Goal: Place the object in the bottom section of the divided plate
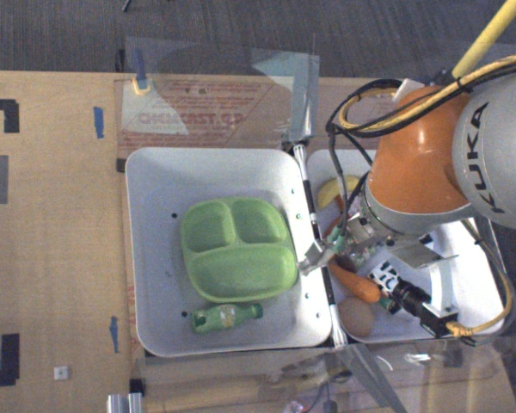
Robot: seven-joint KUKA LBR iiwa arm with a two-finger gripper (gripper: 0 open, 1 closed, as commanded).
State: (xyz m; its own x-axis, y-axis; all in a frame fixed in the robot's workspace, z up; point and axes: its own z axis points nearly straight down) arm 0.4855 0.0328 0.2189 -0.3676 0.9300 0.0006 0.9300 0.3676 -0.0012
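Divided plate (238,249), frame centre, has nothing in any section, so I judge the placing not done. Gripper (314,261) sits at its right edge; can't tell the grip. Object unclear: carrot (355,281) right bin, green bottle (226,316) below plate.

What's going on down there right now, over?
Tool low at the divider between bins, grip state unclear. Green divided plate in left bin, sections bare. Green bottle lies just below plate. Carrot in right bin.
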